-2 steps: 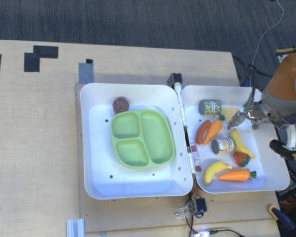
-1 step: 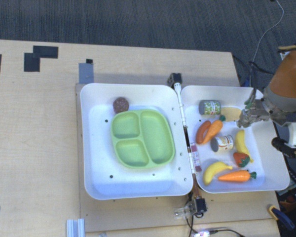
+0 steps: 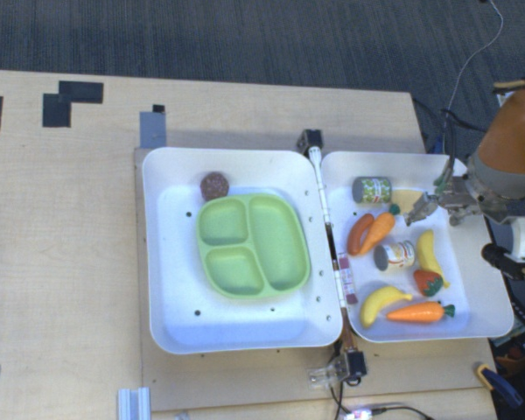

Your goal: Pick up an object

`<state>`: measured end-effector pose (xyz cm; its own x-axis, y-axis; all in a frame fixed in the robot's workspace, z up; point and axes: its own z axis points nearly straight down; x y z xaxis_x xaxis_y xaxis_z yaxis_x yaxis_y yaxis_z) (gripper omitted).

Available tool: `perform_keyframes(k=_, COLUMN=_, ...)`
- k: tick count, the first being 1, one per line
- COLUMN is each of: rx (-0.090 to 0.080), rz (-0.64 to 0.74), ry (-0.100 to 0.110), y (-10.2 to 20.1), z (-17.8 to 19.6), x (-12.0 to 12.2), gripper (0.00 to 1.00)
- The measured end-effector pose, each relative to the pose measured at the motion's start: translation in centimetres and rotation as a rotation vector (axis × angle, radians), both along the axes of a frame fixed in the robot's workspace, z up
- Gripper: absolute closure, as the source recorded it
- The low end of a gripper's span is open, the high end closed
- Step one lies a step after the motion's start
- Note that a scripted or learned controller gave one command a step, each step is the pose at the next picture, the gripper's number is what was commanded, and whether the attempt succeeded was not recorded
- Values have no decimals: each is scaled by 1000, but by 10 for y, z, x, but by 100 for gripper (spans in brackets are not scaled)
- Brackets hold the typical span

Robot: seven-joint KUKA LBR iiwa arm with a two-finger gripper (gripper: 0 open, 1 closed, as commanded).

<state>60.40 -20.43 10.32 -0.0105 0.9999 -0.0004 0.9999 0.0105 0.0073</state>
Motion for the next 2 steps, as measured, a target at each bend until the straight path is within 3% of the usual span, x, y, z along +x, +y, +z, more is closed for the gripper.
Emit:
perform_keyframes(k=1, rx=-1, rz=3, ry=-4, y=1, z=11, x=2, gripper=100)
perform_keyframes(k=2, rx=-1, rz=3, ry=-4, y=1, z=11, x=1, gripper=0)
